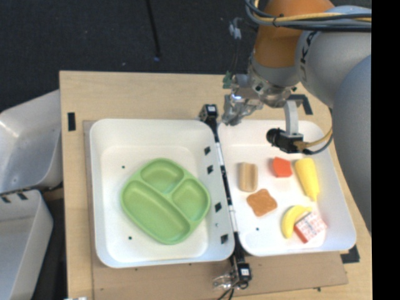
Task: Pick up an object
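The right bin (pixel 337 230) holds several toy foods: a tan bread roll (pixel 248 176), a brown toast slice (pixel 261 202), an orange-red block (pixel 282 167), a yellow corn-like piece (pixel 307 177), a banana (pixel 290 219) and a red-and-white box (pixel 310 227). My gripper (pixel 235 112) hangs above the far left corner of the right bin, near the divider between the bins. It sits well apart from all the foods. Nothing shows between its fingers.
The left bin (pixel 106 142) bears a green divided plate (pixel 165 200). The arm's orange band and grey body reach in over the far right of the bench. Small black clips line the divider (pixel 220 180) between the bins.
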### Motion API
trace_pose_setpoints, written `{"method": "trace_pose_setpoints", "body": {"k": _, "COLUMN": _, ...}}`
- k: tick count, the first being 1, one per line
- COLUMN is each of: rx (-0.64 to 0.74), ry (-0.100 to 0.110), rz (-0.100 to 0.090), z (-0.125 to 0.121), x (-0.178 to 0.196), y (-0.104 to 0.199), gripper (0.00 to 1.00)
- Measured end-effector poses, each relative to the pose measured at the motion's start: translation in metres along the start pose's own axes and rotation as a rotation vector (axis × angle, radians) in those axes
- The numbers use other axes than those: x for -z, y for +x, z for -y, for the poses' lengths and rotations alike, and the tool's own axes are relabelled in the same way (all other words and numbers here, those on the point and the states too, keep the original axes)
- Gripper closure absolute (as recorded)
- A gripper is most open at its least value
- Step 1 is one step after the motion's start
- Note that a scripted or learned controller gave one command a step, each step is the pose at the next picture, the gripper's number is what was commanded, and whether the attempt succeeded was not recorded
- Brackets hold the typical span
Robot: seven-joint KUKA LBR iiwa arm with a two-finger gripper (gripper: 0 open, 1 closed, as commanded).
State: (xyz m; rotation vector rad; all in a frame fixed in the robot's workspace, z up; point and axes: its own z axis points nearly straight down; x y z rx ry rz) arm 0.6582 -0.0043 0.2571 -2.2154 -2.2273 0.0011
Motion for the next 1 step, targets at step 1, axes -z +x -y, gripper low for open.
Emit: {"method": "trace_pose_setpoints", "body": {"k": 1, "rx": 0.001, "ry": -0.003, "rz": -0.001, "z": -0.0026, "x": 0.0058, "y": 0.0532, "gripper": 1.0}}
